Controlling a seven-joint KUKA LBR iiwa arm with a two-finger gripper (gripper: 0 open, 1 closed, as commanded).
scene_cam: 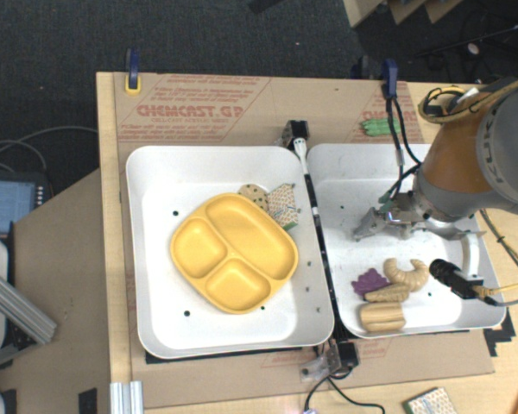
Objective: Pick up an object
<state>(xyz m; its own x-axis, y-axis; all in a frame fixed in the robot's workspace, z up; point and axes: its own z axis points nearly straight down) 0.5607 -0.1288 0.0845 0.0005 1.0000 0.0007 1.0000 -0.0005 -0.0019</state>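
Observation:
My gripper (371, 218) is low in the right bin (345, 175), near its middle, open with nothing between its fingers. In front of it, near the bin's front wall, lie a bunch of purple grapes (369, 281), a tan croissant (407, 273), a long tan bread piece (388, 294) and a tan bread roll (382, 317). The grapes are the nearest thing, a short way in front of the gripper and apart from it. A yellow divided plate (233, 252) fills the middle of the left bin (155, 188).
Behind the yellow plate in the left bin sit a chocolate-chip cookie (254, 194) and a patterned cloth piece (283, 202). The grey arm (475, 162) reaches over the right bin's far right side. A green item (377, 128) rests on the bench behind the bins.

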